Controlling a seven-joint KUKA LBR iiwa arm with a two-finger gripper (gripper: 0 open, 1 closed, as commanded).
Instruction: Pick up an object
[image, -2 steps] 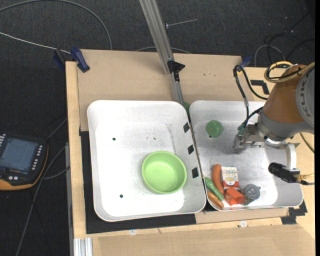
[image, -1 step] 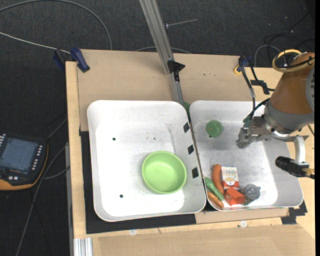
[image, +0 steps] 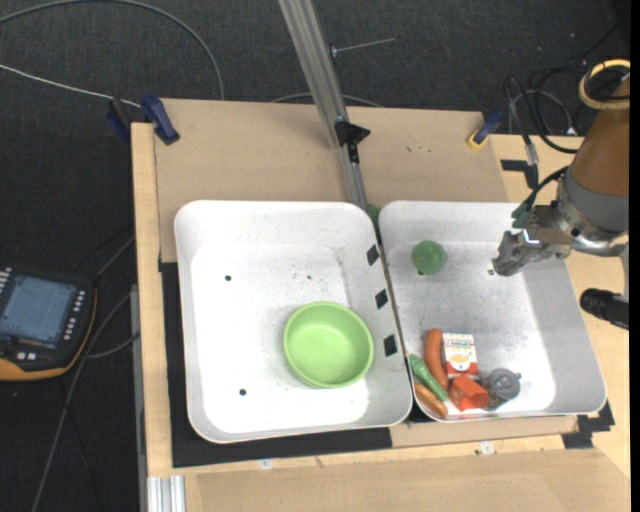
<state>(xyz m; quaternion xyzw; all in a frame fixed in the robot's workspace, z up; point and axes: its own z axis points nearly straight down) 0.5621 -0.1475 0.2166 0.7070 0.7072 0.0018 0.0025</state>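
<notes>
My gripper hangs over the right bin, near its upper right part, with nothing visible between its fingers. A small green ball-like object lies to the gripper's left in the same bin. At the bin's front sit an orange carrot, a small white and orange carton, a red object, a dark grey round object and a green piece, all bunched together. A green bowl rests in the left bin.
A metal pole slants down from the top to the seam between the bins. Cables lie at the upper right. A teach pendant sits at the far left off the bench. Blue clamps hold the board's back corners.
</notes>
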